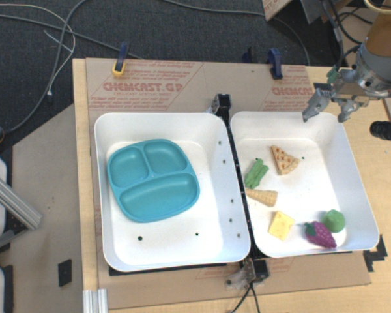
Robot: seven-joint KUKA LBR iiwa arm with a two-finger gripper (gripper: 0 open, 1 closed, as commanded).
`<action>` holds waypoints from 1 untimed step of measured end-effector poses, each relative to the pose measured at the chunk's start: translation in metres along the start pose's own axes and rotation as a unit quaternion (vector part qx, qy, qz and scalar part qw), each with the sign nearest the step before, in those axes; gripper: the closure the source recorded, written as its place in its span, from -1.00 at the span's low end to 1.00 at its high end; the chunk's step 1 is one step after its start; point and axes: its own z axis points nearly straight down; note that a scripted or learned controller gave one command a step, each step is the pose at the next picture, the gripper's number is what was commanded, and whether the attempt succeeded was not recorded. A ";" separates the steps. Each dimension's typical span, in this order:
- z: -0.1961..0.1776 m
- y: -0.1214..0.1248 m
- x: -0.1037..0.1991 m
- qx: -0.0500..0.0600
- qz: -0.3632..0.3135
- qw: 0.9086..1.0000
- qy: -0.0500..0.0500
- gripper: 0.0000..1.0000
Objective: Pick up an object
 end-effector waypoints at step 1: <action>-0.009 0.002 0.001 -0.007 -0.001 1.000 -0.001 -1.00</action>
